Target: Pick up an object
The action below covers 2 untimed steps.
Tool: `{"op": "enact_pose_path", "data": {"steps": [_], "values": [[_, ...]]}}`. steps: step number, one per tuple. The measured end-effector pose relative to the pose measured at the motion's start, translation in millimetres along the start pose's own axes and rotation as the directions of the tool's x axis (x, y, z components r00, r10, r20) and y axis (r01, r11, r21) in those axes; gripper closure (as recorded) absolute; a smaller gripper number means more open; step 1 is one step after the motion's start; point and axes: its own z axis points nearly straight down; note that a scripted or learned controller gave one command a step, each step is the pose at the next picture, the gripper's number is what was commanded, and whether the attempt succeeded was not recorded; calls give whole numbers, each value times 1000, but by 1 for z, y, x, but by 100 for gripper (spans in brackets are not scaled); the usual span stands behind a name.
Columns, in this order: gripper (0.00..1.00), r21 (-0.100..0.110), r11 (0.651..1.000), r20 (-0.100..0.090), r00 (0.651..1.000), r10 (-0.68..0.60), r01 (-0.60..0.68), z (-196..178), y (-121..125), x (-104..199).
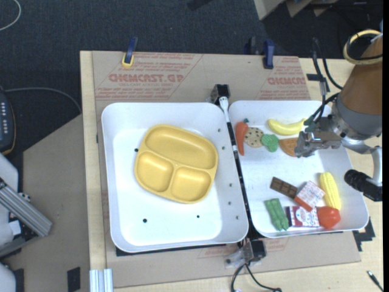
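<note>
Two bins, yellow tray (175,164) in the left, gripper (308,143) over the right bin's (352,224) banana (286,126) (finger state unclear).

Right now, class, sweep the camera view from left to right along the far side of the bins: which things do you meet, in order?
Yellow divided plate in the left bin → carrot → cookie → green vegetable → banana → gripper, low above the right bin.
</note>
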Motion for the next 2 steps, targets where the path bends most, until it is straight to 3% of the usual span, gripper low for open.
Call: {"op": "enact_pose_path", "data": {"steps": [1,2], "values": [[100,3,1000,-1,1000,0,0,-11,1,0],[100,8,1000,-4,1000,-5,5,-5,3,55]]}}
